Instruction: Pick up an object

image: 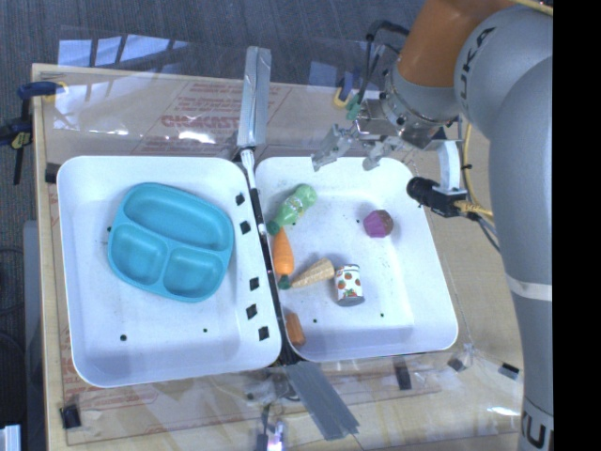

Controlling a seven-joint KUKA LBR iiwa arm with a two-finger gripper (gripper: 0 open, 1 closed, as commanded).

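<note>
Dark carpet is framing the surface; the claw (349,154) is being held apart, empty, above the small purple ball (378,223), judged light, firm, best pinched across its middle.

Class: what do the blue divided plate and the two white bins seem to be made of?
Blue divided plate: probably moulded plastic, smooth with a soft sheen, rounded compartment ridges. White bins: likely thin formed plastic, matte white with rounded corners and shallow walls.
</note>
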